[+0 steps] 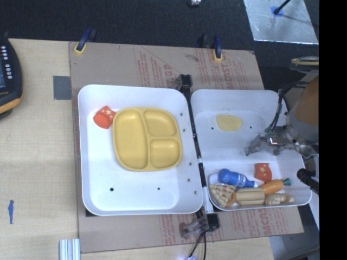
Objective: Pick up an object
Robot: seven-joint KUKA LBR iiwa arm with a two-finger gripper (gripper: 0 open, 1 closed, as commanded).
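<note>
My gripper (264,148) hangs over the right bin (238,99), near its right side, open with nothing between its fingers. Just below it lies a small red piece (263,171). Along the bin's front wall lie a blue bottle (234,178), an orange carrot (272,187), a tan bread roll (252,197) and a striped cone-like piece (221,193). A flat yellow disc (229,122) rests toward the back of this bin, to the left of the gripper.
The left bin (97,188) holds a yellow divided plate (146,138) and a red-orange toy (103,117) at its back left. Blue clamps (217,47) hold the cardboard at the back. A black device (8,77) sits at the far left.
</note>
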